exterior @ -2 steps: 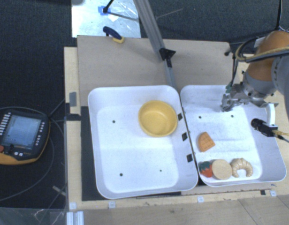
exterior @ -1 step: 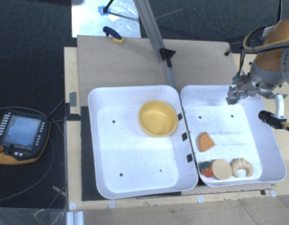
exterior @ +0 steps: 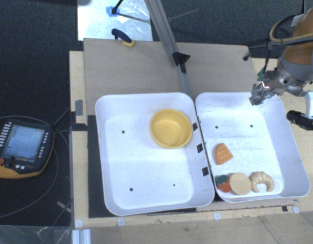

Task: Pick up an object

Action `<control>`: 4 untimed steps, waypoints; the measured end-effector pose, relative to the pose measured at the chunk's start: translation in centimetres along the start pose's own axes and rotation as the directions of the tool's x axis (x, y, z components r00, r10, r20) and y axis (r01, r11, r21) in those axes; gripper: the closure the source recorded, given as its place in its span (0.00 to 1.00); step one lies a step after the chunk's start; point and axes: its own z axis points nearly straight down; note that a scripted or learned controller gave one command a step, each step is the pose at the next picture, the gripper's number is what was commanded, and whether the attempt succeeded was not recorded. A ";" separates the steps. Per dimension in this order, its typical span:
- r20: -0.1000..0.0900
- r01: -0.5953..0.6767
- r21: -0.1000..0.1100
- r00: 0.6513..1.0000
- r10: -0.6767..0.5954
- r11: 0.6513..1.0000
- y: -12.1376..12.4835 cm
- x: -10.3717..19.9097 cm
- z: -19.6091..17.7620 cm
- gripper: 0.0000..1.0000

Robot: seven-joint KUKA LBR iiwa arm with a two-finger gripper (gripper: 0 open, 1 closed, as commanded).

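Note:
The right bin (exterior: pixel 278 131) holds an orange wedge (exterior: pixel 222 153), a round tan disc (exterior: pixel 240 183) with a small red and green piece (exterior: pixel 223 182) against its left side, and a tan croissant (exterior: pixel 261 181). These lie in the bin's near half. A yellow bowl (exterior: pixel 170 128) sits in the left bin (exterior: pixel 116 156) near its far right corner. My gripper (exterior: pixel 259 95) hangs over the far right corner of the right bin, well away from all the objects, with nothing seen in it.
A metal pole (exterior: pixel 164 27) slants across the brown board behind the bins. A teach pendant (exterior: pixel 20 147) lies on the floor at the left. Black clips (exterior: pixel 199 147) sit along the seam between the bins.

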 end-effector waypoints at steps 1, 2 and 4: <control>0.000 0.000 -0.002 1.000 0.000 1.000 0.3 0.5 -6.3 1.00; -0.002 0.003 0.003 1.000 -0.003 1.000 0.1 5.2 -6.9 1.00; -0.002 0.004 0.004 1.000 -0.004 1.000 -1.0 15.8 -5.5 1.00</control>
